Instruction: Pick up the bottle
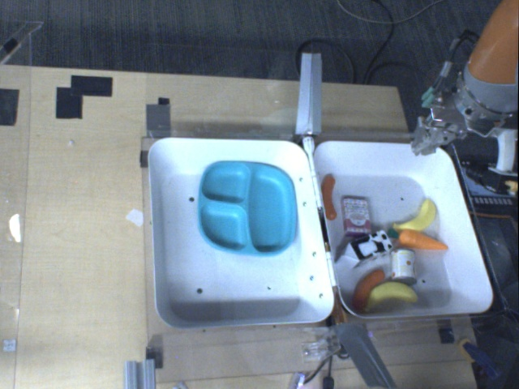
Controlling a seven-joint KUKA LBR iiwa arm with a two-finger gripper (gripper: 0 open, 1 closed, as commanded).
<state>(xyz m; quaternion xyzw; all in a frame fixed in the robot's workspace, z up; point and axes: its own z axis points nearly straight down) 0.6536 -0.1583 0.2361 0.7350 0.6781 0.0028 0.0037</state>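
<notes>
The bottle (403, 265) is a small silver-grey one standing in the right bin (466, 217), toward its near edge. Just beyond it lies a carrot (422, 241), with a yellow banana (420, 215) past that. A second banana (393, 293) and a reddish sausage (367, 283) lie on the bottle's near side. A black-and-white toy (371, 245) sits just left of the bottle, and a maroon packet (356, 212) beyond that; its printing is too small to read. The gripper (428, 134) hangs well beyond the bottle, over the bin's far rim, holding nothing; whether its fingers are spread or together cannot be told.
</notes>
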